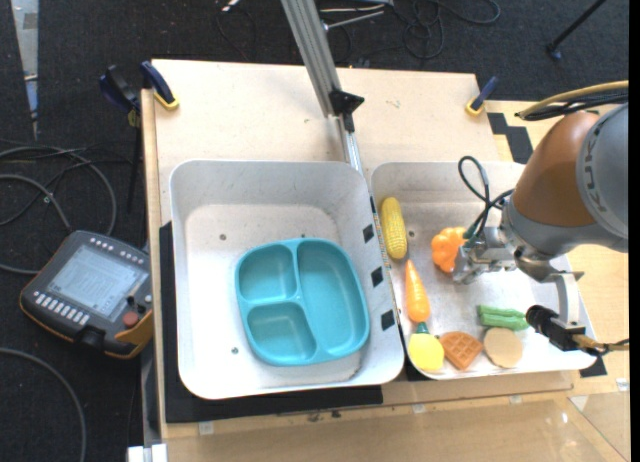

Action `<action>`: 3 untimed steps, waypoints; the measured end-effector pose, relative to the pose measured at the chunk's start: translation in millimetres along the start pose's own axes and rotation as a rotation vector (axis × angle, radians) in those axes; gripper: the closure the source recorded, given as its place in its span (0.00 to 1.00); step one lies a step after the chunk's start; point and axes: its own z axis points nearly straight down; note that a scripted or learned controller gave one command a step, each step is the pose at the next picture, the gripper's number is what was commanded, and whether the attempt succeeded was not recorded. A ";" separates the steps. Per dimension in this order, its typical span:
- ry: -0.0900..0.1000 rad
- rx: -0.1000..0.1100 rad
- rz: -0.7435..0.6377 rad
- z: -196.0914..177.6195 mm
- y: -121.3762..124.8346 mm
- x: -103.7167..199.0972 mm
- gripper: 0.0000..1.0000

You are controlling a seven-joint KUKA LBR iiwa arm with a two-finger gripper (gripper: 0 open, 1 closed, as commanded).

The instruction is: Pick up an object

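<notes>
One metal tool [467,268] perhaps touching rounded orange pepper [447,245]

We see open floor behind the corn [394,227], toys crowding the bin's front, arm [565,190] blocking its right.

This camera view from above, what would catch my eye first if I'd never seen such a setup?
Probably the bright blue divided tray lying alone in the left white bin. Next, the colourful toy food in the right bin: a yellow corn cob, a carrot, a lemon and a waffle. Over that bin reaches the big grey and orange arm, its gripper beside an orange pepper.
</notes>
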 end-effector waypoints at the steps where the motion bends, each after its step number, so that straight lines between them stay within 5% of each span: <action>1: -0.002 -0.004 -0.002 -61.8 4.4 -5.6 1.00; 2: -0.003 -0.004 -0.002 -114.8 10.4 -15.5 1.00; 3: -0.001 0.001 -0.003 -113.7 11.0 -15.1 1.00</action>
